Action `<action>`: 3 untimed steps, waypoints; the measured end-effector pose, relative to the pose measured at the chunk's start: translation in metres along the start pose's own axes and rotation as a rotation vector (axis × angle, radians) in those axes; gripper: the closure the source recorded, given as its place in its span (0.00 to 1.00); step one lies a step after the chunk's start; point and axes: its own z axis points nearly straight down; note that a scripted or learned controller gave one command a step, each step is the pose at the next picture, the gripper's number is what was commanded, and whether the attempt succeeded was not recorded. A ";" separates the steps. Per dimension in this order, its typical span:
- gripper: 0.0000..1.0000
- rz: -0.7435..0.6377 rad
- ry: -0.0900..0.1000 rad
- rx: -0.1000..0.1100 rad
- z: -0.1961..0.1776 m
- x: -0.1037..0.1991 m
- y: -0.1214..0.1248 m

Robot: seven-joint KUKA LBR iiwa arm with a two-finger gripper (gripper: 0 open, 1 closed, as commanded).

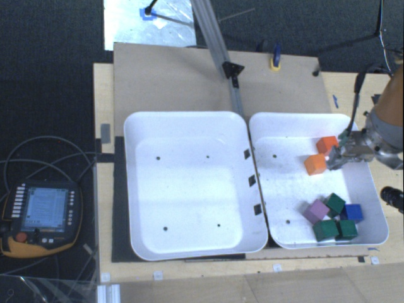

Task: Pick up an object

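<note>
Two orange blocks lie in the right bin (284, 188), one (326, 144) near its far right wall and one (315, 165) just below and to the left of it. My gripper (336, 156) reaches in over the bin's right rim and sits right against both orange blocks, its tip between them. Whether it grips either block is unclear from this angle. At the near right corner lie a purple block (315, 211), a blue block (353, 213) and three green blocks (335, 203), (325, 230), (346, 230).
The left bin (136, 169) stands beside the right one, sharing a middle wall (254, 182). A slanted metal pole (214, 30) crosses the back of the bench. A teach pendant (41, 216) with cables lies on the floor at the left.
</note>
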 end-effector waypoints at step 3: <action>1.00 -0.006 0.005 0.006 -0.015 0.109 0.021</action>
